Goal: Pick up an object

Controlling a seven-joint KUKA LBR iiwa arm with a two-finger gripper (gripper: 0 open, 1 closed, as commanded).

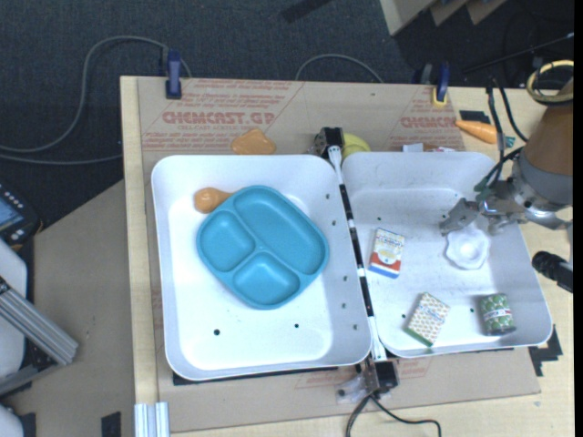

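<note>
My gripper [476, 218] reaches in from the right over the right bin [401, 176], its fingers spread open with nothing between them. Just below it lies a small white lump [466, 250], close to the fingertips but apart from them. Further left in the same bin is a small white and red carton [387, 251]. A green patterned box [426, 318] and a small green can [496, 314] lie near the front edge.
The left bin [182, 271] holds a blue divided plate [261, 244] and an orange piece [210, 198] beside it. Behind the bins lie an orange item [253, 142], a yellow item [354, 144] and a carrot-like piece [478, 131]. Cables run at the right.
</note>
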